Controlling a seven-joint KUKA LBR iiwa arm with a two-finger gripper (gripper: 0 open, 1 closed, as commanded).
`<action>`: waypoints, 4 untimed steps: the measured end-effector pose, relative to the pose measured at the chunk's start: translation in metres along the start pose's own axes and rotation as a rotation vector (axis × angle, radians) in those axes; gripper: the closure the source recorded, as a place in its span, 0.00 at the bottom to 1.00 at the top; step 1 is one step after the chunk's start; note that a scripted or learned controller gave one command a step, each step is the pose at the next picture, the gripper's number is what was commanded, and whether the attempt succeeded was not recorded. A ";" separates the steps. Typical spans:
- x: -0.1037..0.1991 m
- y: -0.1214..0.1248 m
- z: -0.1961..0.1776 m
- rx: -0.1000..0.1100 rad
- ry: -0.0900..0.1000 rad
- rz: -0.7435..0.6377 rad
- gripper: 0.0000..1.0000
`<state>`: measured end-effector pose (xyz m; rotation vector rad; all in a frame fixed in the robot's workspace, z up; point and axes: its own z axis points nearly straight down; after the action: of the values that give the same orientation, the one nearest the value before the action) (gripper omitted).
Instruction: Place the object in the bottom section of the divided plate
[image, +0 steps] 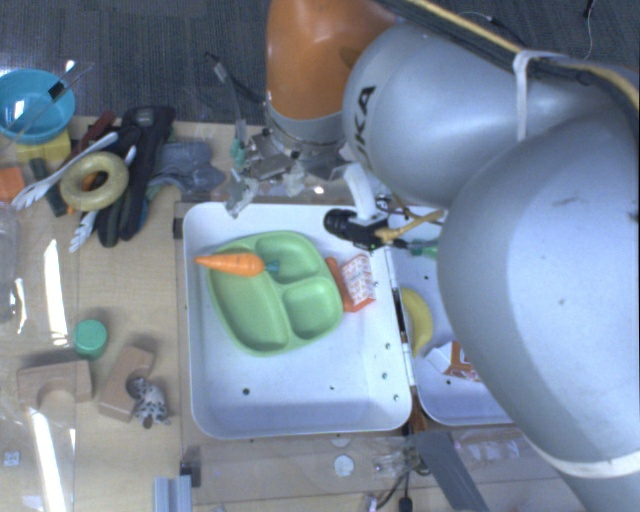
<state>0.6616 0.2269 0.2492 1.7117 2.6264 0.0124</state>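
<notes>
A green divided plate (262, 322) lies in the left white bin (300, 400). An orange toy carrot (230, 264) rests across the plate's upper left rim, its green end pointing into the plate. A red and white packet (355, 282) lies against the plate's right edge. My gripper (248, 185) hangs over the far edge of the left bin, above and behind the plate, apart from the carrot, and I see nothing held in it.
The right bin (440, 405) holds a yellow banana-like thing (418, 320) and an orange and white item (460, 362); my arm covers most of it. Left of the bins lie a blue bowl (35, 100), a yellow ring (95, 180), black utensils (135, 185), a green cap (90, 337) and wooden blocks (125, 380).
</notes>
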 end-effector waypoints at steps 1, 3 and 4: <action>0.000 0.000 0.000 0.000 0.000 0.000 0.00; 0.000 0.000 0.000 0.000 0.000 0.000 0.00; 0.000 0.000 0.000 0.000 0.000 0.000 0.00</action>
<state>0.6616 0.2269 0.2492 1.7118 2.6265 0.0122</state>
